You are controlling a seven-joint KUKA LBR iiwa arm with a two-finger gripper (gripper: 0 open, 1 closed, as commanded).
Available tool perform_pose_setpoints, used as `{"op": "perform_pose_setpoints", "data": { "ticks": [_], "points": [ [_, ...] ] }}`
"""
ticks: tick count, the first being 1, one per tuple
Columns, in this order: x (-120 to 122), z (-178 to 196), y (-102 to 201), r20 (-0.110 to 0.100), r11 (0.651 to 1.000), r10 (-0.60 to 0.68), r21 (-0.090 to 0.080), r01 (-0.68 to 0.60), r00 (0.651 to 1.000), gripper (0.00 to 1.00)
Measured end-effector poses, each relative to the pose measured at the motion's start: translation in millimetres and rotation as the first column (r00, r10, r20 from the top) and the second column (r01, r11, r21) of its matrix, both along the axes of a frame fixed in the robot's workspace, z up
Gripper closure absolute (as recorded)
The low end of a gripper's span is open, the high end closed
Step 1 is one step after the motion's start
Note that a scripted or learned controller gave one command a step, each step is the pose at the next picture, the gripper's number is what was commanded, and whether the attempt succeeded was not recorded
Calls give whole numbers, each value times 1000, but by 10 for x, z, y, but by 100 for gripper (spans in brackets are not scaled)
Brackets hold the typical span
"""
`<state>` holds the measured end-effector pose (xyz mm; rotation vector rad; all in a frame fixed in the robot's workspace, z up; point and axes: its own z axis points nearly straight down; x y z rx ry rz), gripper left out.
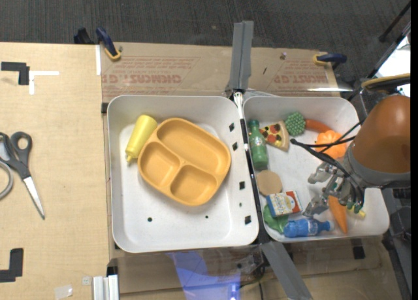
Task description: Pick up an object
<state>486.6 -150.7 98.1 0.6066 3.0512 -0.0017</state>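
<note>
A robotics lab: two white bins (117, 181) clamped to a cardboard-covered bench (46, 161).

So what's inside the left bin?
The left bin holds a yellow divided plate and a yellow bottle lying at its upper-left edge. Whatever lies beneath the plate is covered.

Counting two white bins (117, 181), one yellow divided plate (185, 160), one yellow bottle (139, 136), one green bottle (258, 148), one blue bottle (305, 228), two carrots (338, 214), one pair of scissors (23, 169).
</note>
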Motion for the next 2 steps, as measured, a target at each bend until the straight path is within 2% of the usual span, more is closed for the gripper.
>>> {"op": "perform_pose_setpoints", "data": {
  "ticks": [1, 2],
  "points": [
    [-16, 76, 7, -9, 1000, 2, 3, -2, 1000, 100],
    [0, 86, 6, -4, 1000, 2, 2, -2, 1000, 0]
  ]
}}
